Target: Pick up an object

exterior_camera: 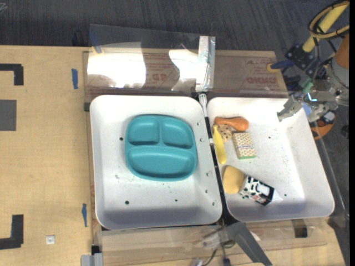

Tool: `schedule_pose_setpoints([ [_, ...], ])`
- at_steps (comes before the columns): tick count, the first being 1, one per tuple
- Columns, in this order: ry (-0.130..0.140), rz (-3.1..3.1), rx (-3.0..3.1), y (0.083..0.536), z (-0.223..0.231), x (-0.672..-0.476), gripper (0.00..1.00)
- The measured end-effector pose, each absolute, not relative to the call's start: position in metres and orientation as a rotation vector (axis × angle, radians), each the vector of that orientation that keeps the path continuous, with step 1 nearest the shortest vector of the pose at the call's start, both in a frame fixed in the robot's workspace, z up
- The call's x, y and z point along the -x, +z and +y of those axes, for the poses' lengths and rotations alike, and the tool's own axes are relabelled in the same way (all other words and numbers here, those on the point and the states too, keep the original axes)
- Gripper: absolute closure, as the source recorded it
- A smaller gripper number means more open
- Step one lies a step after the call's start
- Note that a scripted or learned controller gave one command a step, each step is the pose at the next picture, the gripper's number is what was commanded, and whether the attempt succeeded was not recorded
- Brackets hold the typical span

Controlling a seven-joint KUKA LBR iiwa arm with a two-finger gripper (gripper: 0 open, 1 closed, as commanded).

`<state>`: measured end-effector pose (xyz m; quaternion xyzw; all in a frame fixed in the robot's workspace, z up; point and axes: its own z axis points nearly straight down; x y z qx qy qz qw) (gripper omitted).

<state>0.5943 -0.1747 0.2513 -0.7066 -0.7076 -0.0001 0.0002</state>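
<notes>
Toys are sitting along the right bin's left side, well apart from the gripper, which is hanging released, gripping nothing.

Red print shows on the brown cardboard behind the bins, but it is too blurred to read.

You have bare floor across the right bin's middle and right. Its left edge is crowded: orange piece, patterned block, yellow items, black-and-white object (touching). The teal tray fills the left bin's centre.
</notes>
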Motion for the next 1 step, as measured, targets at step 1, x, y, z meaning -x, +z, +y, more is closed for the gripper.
schedule_pose_setpoints([
  [1, -0.019, -2.152, 2.305, 0.1022, -0.1254, -0.593, 0.0],
])
